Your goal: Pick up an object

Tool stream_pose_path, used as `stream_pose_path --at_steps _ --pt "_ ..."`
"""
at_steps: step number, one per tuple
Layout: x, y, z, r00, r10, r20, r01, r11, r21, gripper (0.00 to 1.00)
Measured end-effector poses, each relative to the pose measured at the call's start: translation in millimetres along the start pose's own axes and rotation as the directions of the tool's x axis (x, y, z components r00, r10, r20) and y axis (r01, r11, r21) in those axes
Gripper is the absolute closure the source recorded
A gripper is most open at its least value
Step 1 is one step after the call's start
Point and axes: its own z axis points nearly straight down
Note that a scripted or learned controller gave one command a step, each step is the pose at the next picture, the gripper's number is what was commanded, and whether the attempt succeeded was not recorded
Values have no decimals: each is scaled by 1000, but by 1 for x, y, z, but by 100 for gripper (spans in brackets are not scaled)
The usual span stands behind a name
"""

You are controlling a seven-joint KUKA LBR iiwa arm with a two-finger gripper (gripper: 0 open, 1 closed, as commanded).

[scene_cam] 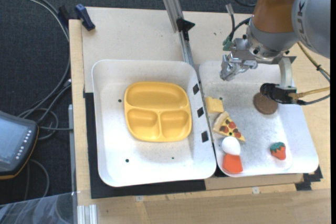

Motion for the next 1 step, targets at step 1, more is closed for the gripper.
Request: stream_pose_path --at_steps 1 --pt "60 15 -3 1000 -1 -1 1 1000 0 100"
